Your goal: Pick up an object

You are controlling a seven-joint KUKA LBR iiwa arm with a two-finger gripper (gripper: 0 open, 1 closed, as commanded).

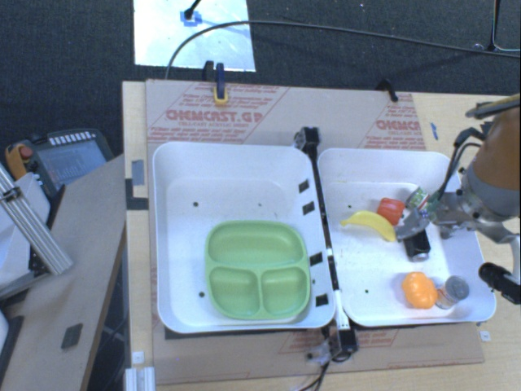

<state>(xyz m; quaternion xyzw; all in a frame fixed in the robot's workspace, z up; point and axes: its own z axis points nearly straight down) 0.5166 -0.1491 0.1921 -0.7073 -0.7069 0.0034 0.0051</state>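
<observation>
Arm (496, 169) cut off right; red object (391, 210) indistinct beside banana (369, 222).

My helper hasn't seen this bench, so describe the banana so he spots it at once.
Look in the right-hand white bin. Near its middle lies the banana, beside a small red thing. It alone is long, curved and yellow; the orange fruit nearer the front is round.

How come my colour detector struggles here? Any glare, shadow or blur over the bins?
Camera view: lighting is even and soft, with faint shadows under the green tray and the banana; the shiny sheet at the top glares white; the frame is slightly soft, so the small things in the right bin lack crisp edges.
</observation>
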